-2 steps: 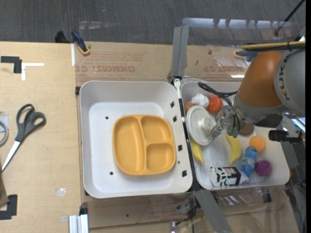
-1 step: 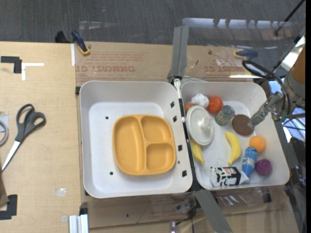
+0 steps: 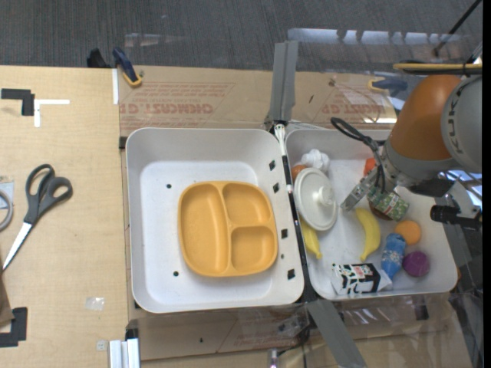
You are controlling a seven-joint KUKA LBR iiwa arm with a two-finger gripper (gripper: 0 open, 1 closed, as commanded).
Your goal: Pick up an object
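Note:
My gripper (image 3: 367,192) hangs low in the right bin (image 3: 439,284), near its middle, under the grey arm with the orange band (image 3: 426,121). It sits just left of a green and red can (image 3: 391,205) and right of a white round lid (image 3: 317,198). A yellow banana (image 3: 370,234) lies directly below it. An orange ball (image 3: 408,231), a purple ball (image 3: 416,263), a blue item (image 3: 393,253) and a black and white carton (image 3: 357,277) fill the bin's near right corner. A second yellow piece (image 3: 311,241) pokes out beneath the lid.
A white crumpled thing (image 3: 314,159) lies at the back of the right bin. The left bin (image 3: 146,205) holds a yellow divided plate (image 3: 228,227). Scissors (image 3: 38,198) lie on the bench at the far left, and a blue and yellow clip (image 3: 126,66) behind the bins.

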